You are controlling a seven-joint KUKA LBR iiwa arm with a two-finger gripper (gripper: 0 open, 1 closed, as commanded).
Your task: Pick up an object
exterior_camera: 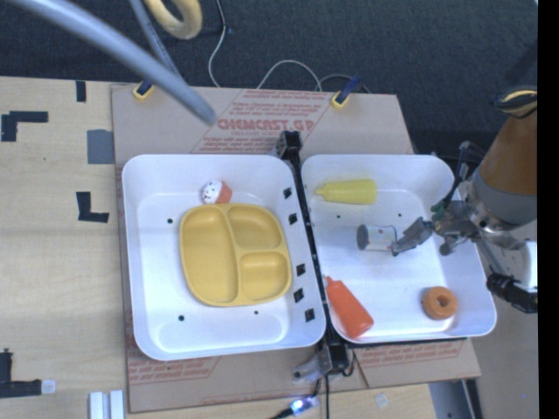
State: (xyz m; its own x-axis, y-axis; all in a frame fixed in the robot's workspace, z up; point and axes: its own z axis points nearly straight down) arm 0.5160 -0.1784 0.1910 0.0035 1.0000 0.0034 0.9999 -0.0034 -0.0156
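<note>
Over the right bin [410,166] now, gripper [403,244] low beside a small grey object [376,236], fingertip close against it; jaws too dark and small to judge. Yellow bottle [347,191] above, orange bottle [348,309] and doughnut [438,303] below, well apart. Yellow divided plate [234,253] in left bin [140,234].

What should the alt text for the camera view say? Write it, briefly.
The grey arm's tool reaches from the right into the right bin, beside a small grey can, with a yellow bottle, an orange bottle and a donut around it. The left bin holds a yellow divided tray and a small toy.
</note>
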